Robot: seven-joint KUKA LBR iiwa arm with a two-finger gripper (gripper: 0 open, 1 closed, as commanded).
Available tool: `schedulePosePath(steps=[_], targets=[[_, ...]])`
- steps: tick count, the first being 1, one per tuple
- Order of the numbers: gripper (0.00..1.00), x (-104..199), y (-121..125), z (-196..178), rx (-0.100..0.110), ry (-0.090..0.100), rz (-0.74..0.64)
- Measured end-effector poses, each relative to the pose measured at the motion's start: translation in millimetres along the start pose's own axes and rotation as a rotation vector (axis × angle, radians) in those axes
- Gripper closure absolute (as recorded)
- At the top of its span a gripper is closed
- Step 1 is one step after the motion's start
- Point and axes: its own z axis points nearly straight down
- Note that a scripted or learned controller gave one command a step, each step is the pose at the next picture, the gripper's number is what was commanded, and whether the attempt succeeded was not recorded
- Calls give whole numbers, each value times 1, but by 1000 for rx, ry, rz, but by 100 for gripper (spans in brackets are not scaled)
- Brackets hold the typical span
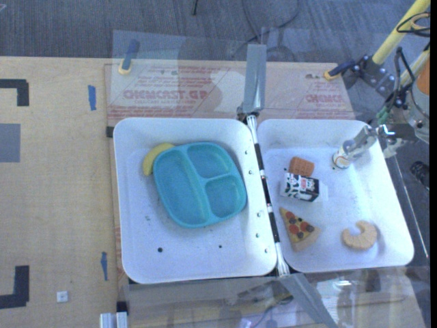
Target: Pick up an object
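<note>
**benchguy:** Two white bins side by side. Left bin [130, 251] has a blue divided plate [199, 183] with a yellow banana [151, 157] poking out from under its far left edge.

**kk_arm:** And the right bin [396, 203]? I see a black-and-white carton [301, 186] touching an orange cracker [301, 166], with a pizza slice [299, 227] and a croissant [360, 236] nearer.

**benchguy:** Yep. Gripper [341, 158] sits low at the far right corner, well apart from those. Can't tell how wide it is or if anything's in it.
</note>
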Motion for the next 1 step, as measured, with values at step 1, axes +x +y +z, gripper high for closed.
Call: schedulePosePath(steps=[1], targets=[[0, 4, 24, 100, 1, 0, 93]])
